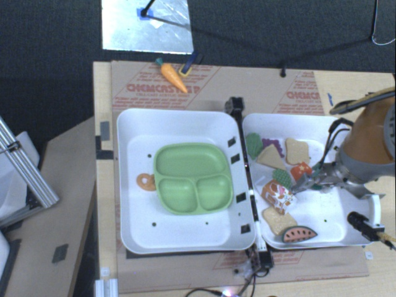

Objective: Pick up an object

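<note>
Toy watermelon slice [299, 234] lies at the right bin's [334, 231] front edge; behind it the gripper [302, 182] reaches among toy foods, beside a red piece [301, 169], finger state unclear

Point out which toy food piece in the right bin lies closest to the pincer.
The small red piece, right at the pincer tips. The tan bread slice, the watermelon slice and the purple grapes all lie farther off.

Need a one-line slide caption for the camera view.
Claw low in the right bin among toy foods; green divided plate in the left bin.
</note>
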Controlling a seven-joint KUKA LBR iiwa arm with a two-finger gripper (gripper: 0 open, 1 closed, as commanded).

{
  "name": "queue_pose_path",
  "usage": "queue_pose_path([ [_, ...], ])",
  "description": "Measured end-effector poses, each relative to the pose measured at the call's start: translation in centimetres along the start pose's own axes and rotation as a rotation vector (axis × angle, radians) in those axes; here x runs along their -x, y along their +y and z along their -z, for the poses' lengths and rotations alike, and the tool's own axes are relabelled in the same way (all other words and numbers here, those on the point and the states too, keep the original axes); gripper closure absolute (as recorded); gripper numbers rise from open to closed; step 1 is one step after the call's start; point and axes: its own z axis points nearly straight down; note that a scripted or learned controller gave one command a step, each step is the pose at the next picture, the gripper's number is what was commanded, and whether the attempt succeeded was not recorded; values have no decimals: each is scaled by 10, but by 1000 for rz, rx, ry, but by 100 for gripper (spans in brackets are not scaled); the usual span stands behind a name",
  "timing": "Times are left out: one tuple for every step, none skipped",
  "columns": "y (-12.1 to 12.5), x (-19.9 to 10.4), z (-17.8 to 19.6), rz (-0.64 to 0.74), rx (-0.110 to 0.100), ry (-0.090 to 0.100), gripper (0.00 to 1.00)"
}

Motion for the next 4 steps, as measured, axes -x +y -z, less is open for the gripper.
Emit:
queue_pose_path([
  [0, 0, -2, -1, 4, -1, 0],
  [1, 0, 9, 0, 7, -2, 100],
  [7, -2, 72, 3, 11, -4, 100],
  [16, -7, 132, 5, 12, -4, 100],
])
